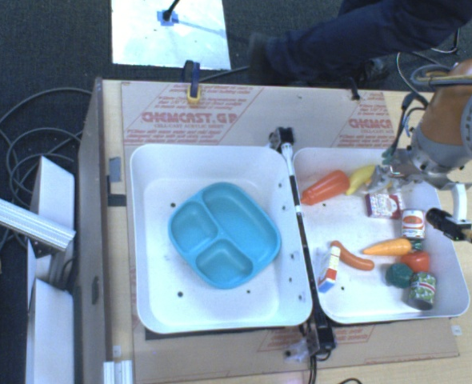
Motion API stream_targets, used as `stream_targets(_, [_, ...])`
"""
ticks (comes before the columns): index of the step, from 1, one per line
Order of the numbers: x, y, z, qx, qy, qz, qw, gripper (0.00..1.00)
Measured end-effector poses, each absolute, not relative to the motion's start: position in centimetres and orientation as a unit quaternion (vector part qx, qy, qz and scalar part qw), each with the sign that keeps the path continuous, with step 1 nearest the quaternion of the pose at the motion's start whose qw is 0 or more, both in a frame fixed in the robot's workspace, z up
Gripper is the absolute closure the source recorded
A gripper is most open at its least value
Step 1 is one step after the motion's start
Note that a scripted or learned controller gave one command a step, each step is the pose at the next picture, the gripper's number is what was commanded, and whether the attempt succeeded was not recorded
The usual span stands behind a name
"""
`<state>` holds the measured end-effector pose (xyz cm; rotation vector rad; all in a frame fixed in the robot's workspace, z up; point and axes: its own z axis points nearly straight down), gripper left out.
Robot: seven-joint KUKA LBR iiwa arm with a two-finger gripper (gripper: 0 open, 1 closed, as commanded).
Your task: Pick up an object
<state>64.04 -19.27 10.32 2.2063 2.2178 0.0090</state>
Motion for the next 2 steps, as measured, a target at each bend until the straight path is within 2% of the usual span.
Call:
stream_targets(1, [61.8, -20.7, 17.3, 0.707, 0.708, 0.0009, 0.003, 1.0])
stream_targets(2, [62.0, -15.5, 21.5, 0.706, 0.709, 0.0014, 0.001, 1.0])
